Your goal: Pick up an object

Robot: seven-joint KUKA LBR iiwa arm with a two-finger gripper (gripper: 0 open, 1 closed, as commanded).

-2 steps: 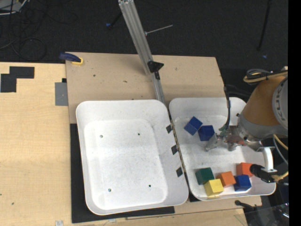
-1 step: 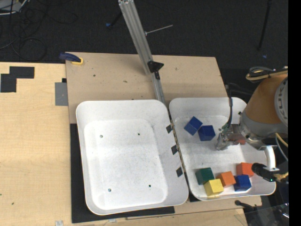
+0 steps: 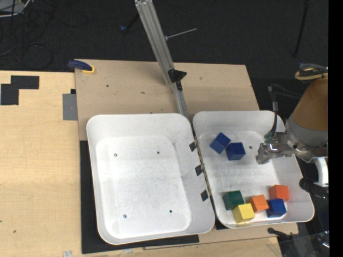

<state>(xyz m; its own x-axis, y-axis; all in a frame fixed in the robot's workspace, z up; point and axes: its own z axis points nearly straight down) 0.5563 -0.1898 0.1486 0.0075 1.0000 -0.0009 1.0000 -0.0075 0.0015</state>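
Blue cubes [image 3: 228,146] sit touching at right-centre, so the gripper [image 3: 265,153] beside them, its opening impossible to judge, may nudge rather than grasp.

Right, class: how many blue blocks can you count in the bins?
3, all in the right white bin: two dark blue cubes touching near its middle, one blue cube at the front right corner. The arm may hide others.

The right bin [image 3: 236,121] has free floor in the middle; two blue cubes [image 3: 228,146] stand near the divider, five cubes [image 3: 257,203] crowd its front edge
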